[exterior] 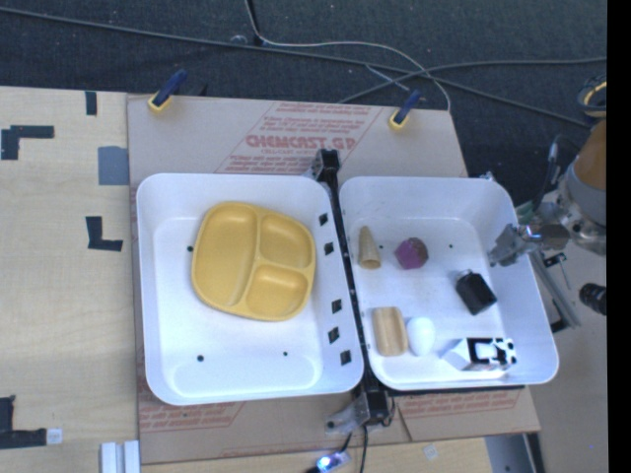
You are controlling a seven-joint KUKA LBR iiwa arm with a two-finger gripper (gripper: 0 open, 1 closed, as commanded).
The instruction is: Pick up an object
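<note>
Bench edge seemingly hides the tool [515,242] partly.

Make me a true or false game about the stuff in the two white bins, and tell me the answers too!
1. The yellow plate lies in the left bin. True.
2. The purple ball sits on the yellow plate. False: it lies in the right bin, away from the plate.
3. The small white ball lies right beside a tan block. True.
4. The robot is holding the black block. False: the block lies on the bin floor, and the gripper is over the right bin's right rim, apart from it.
5. The yellow plate has three compartments. True.
6. The two bins are stacked. False: they sit side by side.
</note>
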